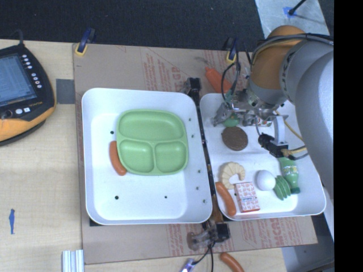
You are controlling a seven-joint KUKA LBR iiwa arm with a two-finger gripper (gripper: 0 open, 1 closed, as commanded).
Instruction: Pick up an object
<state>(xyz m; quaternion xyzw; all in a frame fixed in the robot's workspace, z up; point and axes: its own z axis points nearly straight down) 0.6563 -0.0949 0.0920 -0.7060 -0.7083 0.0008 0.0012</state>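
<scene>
Over the right bin's [295,209] far end, the tool [241,117] hangs just beside a brown disc [234,139] (finger state hard to tell); left bin [93,152] holds a green tray [152,141].

a pale wooden bench [39,169] under a brown cardboard sheet [142,67]; dark carpet floor [142,10] beyond its far edge.

Gripper [245,117] fingers lost in cable clutter, open or shut unreadable. Arm [306,72] covers right bin [309,208] far corner. Hot dog [117,158] partly tucked under green plate [153,141]. Teach pendant [20,92] cut by left edge. Carton [247,196] print too small to read.
</scene>
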